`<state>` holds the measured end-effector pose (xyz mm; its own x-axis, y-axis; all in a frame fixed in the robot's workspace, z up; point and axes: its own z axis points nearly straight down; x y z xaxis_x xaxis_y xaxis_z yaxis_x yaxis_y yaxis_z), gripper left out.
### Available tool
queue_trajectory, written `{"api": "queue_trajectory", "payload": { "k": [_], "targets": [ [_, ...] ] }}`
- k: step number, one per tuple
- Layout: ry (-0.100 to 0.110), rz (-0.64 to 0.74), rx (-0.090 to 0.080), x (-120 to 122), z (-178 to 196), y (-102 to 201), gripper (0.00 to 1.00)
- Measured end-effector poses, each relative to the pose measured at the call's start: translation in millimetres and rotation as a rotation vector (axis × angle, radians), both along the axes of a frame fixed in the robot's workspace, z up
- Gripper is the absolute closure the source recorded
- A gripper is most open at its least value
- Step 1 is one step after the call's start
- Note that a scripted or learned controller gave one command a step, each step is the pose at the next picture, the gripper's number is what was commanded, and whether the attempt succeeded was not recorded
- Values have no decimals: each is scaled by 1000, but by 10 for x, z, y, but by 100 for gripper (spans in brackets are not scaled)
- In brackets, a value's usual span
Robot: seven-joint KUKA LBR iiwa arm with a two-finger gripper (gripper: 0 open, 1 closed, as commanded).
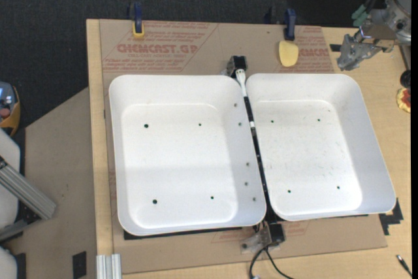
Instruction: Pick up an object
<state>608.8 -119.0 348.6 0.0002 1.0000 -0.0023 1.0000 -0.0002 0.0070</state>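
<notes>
The only loose thing I can make out to pick is a small pale yellow object [288, 53]. It lies on the brown board [196, 42], just past the far rim of the right bin [372, 140] and right below a blue clamp [289, 21]. That puts it outside both bins, with the left bin [117, 140] well away at its 7 o'clock. My gripper [353, 54] hangs near the far right corner of the board, beyond the right bin's corner. From there the yellow object lies at about 9 o'clock, near but clearly apart from me. It looks slightly longer than wide, with its long axis running roughly 12 to 6, though it is too small for me to be sure. I judge that the coming move turns on a sideways shift toward 9 o'clock before any descent. My arm [401, 6] comes in from the 2 o'clock corner, wrist bent down toward the board. Whether my jaws are apart or together I cannot tell at this size.
</notes>
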Motion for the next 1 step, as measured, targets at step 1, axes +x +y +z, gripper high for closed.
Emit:
{"api": "queue_trajectory", "payload": {
  "k": [1],
  "targets": [
    [14,10,8,130,-606,1038,100]
  ]
}}
